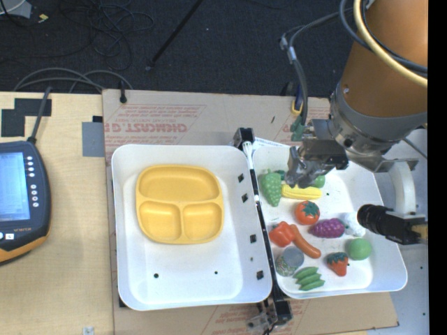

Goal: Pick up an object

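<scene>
Mirrored red lettering on the cardboard sheet (157, 124) could be seen but not read with certainty. A yellow divided plate (179, 203) was set in the left bin (133, 271), with bare white floor around it. The right bin (391, 271) was crowded with toy food. The gripper (302, 180) was lowered just above the yellow banana (302, 194), beside the green lettuce (272, 188); whether the jaws were open could not be told.

The grey arm with its orange band (391, 47) reaches in from the right, its two-finger gripper (302, 178) pointing down.
</scene>
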`<action>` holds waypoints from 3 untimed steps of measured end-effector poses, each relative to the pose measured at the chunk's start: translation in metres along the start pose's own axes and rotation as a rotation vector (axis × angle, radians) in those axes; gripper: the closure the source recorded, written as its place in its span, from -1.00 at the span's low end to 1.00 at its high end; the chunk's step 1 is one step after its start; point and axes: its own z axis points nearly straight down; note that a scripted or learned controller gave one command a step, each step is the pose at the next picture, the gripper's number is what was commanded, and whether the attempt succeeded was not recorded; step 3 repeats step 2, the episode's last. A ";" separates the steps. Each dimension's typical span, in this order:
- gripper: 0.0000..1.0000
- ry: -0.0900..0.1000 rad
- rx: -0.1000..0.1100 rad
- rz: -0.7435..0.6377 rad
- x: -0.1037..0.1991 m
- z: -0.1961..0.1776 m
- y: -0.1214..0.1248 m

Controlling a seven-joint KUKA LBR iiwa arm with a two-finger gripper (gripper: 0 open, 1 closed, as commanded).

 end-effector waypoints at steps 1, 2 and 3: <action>1.00 -0.003 0.008 -0.005 0.001 -0.007 0.001; 1.00 -0.005 0.016 -0.011 0.002 -0.015 0.002; 1.00 -0.005 0.016 -0.011 0.002 -0.015 0.002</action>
